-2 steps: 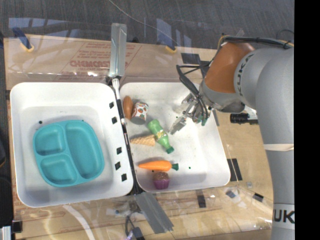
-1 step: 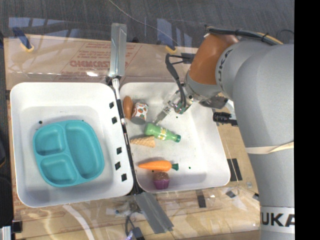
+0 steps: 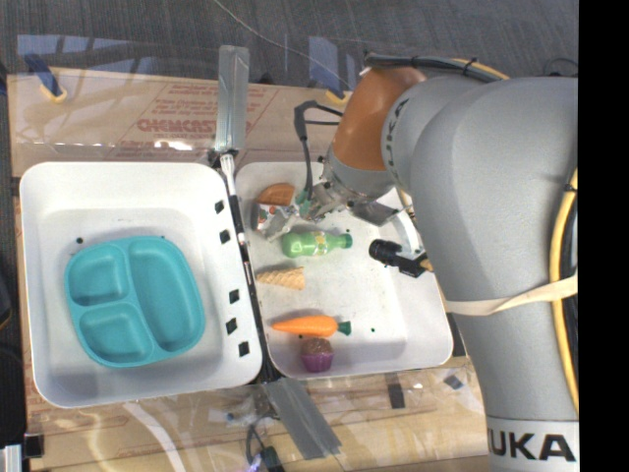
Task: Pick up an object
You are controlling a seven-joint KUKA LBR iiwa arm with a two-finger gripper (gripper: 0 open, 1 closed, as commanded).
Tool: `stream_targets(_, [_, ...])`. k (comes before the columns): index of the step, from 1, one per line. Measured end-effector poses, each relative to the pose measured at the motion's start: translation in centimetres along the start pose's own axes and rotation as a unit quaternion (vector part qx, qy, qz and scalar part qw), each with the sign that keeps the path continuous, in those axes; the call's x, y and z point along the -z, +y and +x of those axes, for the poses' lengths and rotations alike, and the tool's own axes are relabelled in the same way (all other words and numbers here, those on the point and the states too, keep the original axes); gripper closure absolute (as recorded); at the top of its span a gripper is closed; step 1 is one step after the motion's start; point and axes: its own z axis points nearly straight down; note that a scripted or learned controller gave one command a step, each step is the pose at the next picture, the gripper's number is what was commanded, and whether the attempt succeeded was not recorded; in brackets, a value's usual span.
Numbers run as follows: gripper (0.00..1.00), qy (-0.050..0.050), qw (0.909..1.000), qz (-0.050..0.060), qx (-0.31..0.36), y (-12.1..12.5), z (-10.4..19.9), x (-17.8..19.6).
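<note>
Two white bins sit side by side on the worktop. The left bin [image 3: 39, 264] holds one teal divided plate [image 3: 135, 299]. The right bin [image 3: 413, 337] holds one green bottle [image 3: 314, 244], one carrot [image 3: 310, 326], one cone [image 3: 282, 278], one purple cup [image 3: 316, 355] and one bread piece [image 3: 277, 194]. The hand [image 3: 313, 205] is near its far edge, above the bottle; its grip cannot be told.

Bright, even light from above — the white bins [image 3: 118, 190] almost glare, shadows stay soft, and the picture is slightly grainy.
</note>
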Motion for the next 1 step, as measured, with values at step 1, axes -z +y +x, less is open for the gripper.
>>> stream_targets(1, [1.00, 0.002, 1.0000, 0.005, 0.004, -0.14, 0.19, 0.83])
